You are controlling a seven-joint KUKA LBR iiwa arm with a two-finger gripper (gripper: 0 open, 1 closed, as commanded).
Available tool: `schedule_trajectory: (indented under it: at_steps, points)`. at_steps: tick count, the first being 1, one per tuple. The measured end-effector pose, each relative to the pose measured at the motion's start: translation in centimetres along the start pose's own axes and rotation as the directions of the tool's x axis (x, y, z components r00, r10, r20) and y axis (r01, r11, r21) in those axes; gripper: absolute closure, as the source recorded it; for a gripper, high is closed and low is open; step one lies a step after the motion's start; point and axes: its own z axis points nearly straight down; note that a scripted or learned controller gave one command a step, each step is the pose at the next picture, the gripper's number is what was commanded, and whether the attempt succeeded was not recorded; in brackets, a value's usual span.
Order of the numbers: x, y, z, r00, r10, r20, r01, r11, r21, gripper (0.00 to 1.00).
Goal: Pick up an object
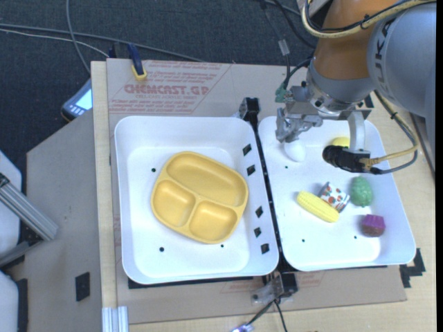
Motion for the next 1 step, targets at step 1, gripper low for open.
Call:
schedule_trajectory:
  at_steps: [1]
  points:
    - [5.77, -1.18, 1.35, 1.000, 0.001, 0.001, -0.001, 1.000, 0.001, 1.00]
